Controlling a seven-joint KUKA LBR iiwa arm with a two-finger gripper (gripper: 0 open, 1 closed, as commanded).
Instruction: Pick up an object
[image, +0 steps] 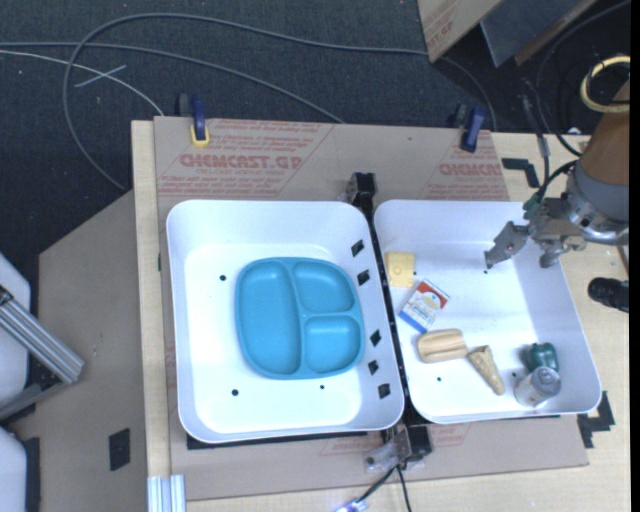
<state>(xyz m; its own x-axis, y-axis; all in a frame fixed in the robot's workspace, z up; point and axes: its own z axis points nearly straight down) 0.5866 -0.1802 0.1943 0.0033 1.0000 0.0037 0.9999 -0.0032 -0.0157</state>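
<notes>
The gripper (520, 243) hangs over the upper right part of the right bin (455, 225), its two fingers spread apart with nothing between them. Below and to its left in that bin lie a small yellow block (401, 268), a white, red and blue packet (423, 304), a tan bread roll (441, 345) and a tan wedge (487, 369). A green-and-silver object (539, 372) sits in the bin's lower right corner. The left bin (205, 240) holds a blue divided plate (299, 317). Both bins rest on a cardboard-covered bench (260, 150).
</notes>
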